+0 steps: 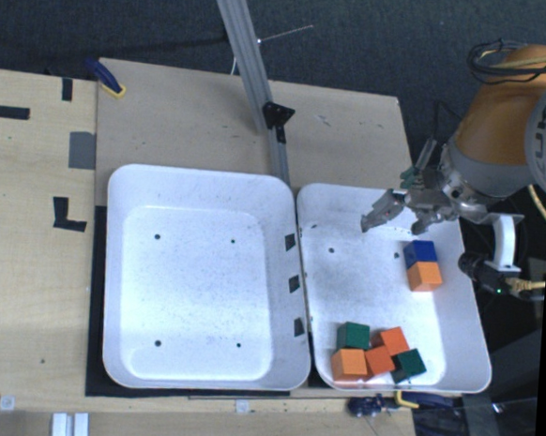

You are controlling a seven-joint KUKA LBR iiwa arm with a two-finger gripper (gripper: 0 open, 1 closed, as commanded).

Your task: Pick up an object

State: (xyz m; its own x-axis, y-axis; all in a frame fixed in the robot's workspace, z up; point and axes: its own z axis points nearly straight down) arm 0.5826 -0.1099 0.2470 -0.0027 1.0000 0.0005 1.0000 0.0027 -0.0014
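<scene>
Looking down at a slant, the camera showed a worktop (197,112) of pale wood that bore two shallow white bins side by side. The left bin (125,248) lay with its speckled floor bare. A grey metal bar (252,65) ran down from the top edge and ended at the gap between the bins, with a black clamp (277,116) fixed on it. The right bin (340,265) carried every block. Near its front wall sat a tight cluster: a green block (353,336) at the left, an orange block (349,363) just in front of it, a second orange block (393,342) to the right, a red-orange block (379,360) between them, and a dark green block (409,364) at the right end, all touching or nearly touching. Well apart from the cluster, toward the back right of the same bin, a blue block (421,251) lay against an orange cube (425,275). The hand (398,209) hung over the bin's back part, just left of and behind the blue block, its fingers spread apart with nothing between them. The arm (502,118), grey with an orange band, reached in from the right.
</scene>
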